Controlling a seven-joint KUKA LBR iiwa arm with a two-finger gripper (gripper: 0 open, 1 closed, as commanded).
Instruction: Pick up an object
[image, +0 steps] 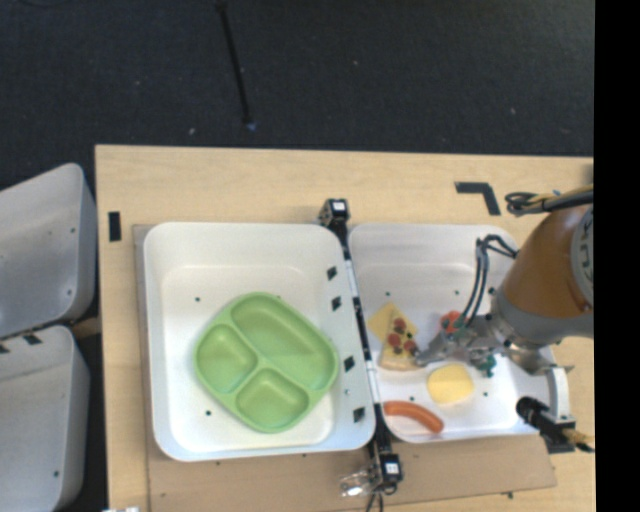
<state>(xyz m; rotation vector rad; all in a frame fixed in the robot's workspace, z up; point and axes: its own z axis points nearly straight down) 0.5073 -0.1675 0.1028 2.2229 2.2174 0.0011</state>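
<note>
At the far left, beyond my bench, two pale grey panels (40, 250) stand on a dark floor (300, 70), and a thin dark cable (236, 65) runs across that floor toward the bench. The bench top (250, 185) is light wood with a few black marks on it.

The left bin (160, 250) holds one thing, a green divided plate (265, 361) with three compartments, lying flat near the bin's middle.

The right bin (420, 245) holds the toy food. A pizza slice (391, 335) lies near the left wall, a red sausage (413, 416) lies along the front wall, and a yellow round piece (450, 384) sits between them, a little to the right.

My claw (450, 342) hangs low in this bin, just above the yellow round piece and right beside the pizza slice. Something small and red shows at its tip, but the view is too blurred to say what, and I cannot tell whether I am released or clenched.
</note>
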